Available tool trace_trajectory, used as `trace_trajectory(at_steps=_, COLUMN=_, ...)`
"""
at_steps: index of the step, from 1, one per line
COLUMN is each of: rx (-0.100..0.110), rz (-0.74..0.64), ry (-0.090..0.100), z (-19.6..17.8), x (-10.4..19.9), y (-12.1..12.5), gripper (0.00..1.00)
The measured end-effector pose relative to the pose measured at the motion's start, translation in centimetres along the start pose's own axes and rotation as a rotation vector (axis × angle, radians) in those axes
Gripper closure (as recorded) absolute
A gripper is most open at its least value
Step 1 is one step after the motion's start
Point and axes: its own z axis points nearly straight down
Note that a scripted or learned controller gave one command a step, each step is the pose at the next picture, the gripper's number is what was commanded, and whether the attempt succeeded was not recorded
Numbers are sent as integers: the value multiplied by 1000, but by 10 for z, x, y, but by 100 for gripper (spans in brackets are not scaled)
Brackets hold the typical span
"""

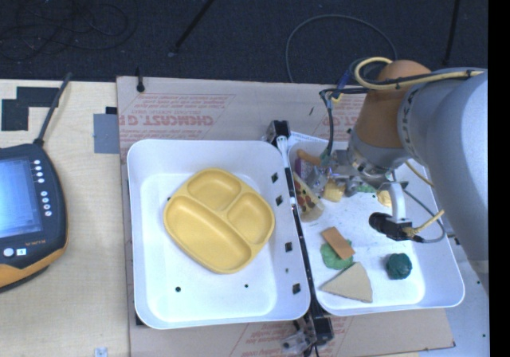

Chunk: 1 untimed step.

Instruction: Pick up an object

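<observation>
Landmark: the right bin [446,288], the white one under the arm; every place below is read from it.
Tan wedge [349,284]: nearest of the lot, flat on the floor by the bin's front wall. It looks like stiff, light toy food; I would take it across its two slanting edges (the flat face offers nothing to pinch).
Dark green ball [399,265]: just right of the wedge, nearer the bin's right wall. Round and probably smooth, so it may roll out of a closing grip; pinch through its middle.
Orange slab [338,242]: mid-floor, lying tilted on a green piece [334,257]. Thin and light, likely to slide off its support if pushed from one side.
Small clutter [308,184]: at the bin's back left corner, against the divider; too jumbled to name piece by piece.
Gripper [348,186]: low over that back corner, touching or nearly touching the clutter. Whether the claw is spread or pinching anything I cannot tell (cables and wrist cover it).
Yellow plate [220,219]: beyond the divider, in the left bin.
</observation>
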Motion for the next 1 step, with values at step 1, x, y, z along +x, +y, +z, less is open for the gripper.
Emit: trace_trajectory(at_steps=1, rx=11, rz=4, ry=1, z=-6, x=-3, y=-4, gripper=100)
